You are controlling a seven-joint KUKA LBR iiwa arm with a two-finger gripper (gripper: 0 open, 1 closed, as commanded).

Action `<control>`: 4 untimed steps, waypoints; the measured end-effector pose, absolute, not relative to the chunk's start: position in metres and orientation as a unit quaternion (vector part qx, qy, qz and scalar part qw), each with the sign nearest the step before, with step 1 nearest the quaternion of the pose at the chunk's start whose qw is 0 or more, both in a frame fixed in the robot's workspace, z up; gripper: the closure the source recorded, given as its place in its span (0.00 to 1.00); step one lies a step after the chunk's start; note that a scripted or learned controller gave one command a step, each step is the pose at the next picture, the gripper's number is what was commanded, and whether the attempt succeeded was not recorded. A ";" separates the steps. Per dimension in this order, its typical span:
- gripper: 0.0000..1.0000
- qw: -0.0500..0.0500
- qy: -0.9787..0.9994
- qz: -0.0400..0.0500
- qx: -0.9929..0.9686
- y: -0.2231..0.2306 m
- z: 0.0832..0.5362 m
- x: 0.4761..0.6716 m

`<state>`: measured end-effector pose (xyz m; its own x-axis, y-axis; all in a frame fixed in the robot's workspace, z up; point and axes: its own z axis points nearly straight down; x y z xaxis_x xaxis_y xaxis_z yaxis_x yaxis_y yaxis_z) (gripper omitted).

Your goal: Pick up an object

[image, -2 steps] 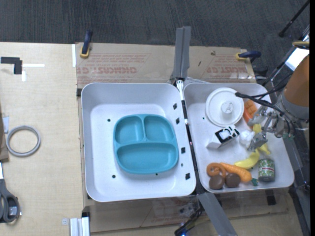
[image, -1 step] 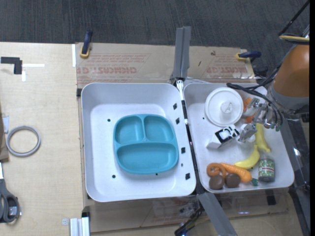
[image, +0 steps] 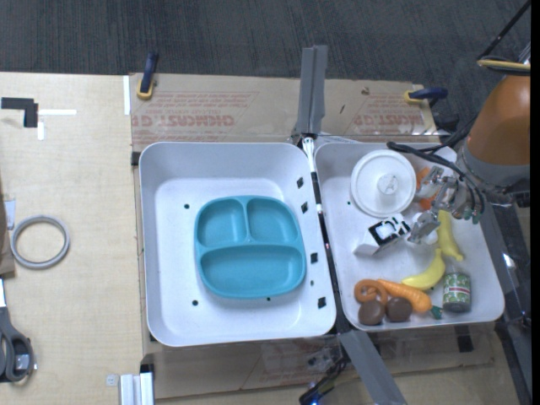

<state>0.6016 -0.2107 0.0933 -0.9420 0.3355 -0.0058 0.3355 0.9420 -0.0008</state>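
Arm enters from right, its body cut off at the frame edge; gripper sits low in the right bin amid clutter, jaw state not discernible. Beside it: banana, white lid, small can, carrot. Teal divided plate occupies the left bin.

the wooden counter carries two white bins, a grey tape ring, scissors and cardboard.

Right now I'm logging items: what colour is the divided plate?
Teal blue plate, clearest in the camera view.
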 end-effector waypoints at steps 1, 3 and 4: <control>0.00 0.003 0.988 0.000 0.153 -0.186 0.093 0.627; 1.00 0.004 0.986 0.000 0.168 -0.191 0.103 0.582; 0.00 0.004 0.986 0.000 0.168 -0.191 0.103 0.582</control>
